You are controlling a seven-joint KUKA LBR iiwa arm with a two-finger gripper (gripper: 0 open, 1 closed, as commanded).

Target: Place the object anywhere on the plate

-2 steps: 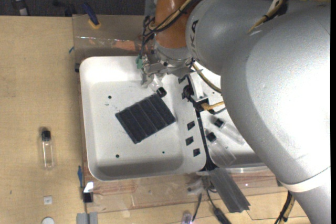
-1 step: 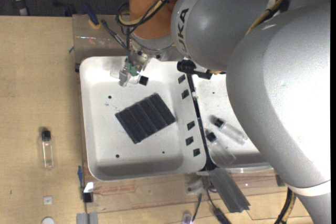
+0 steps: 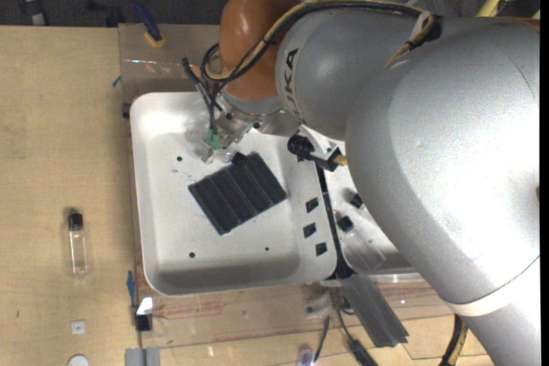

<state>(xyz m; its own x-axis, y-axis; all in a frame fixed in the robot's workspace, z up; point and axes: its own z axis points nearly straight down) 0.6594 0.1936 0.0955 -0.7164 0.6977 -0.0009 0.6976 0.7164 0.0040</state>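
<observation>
The arm (image 3: 403,99) reaches in from the right and covers most of the right bin (image 3: 377,249), with its orange band (image 3: 249,39) above the far edge of the left bin (image 3: 163,261). The pincer (image 3: 216,143) is down inside the left bin, near its far side, just beyond the upper corner of the dark ribbed plate (image 3: 238,193) that lies flat and turned at an angle in the middle of the bin floor.

At the tip there is a small greenish bit (image 3: 209,138) that may be the object, but it is too small and too hidden by the wrist to be sure. I cannot tell whether the pincer is apart, together, or clamped on anything.

If that bit is the object, it sits off the plate, just beside the plate's far corner, so the task looks not yet done.

The main risk, as I judge it, is a weak or missed grip: a small thing caught at its edge could slip out on the lift and drop on the white floor. Releasing too near the plate's corner could let it roll off the ridges. A low sideways move could also nudge the plate itself. A clear vial (image 3: 77,243) lies on the counter (image 3: 60,116) well to the left, out of the way.
</observation>
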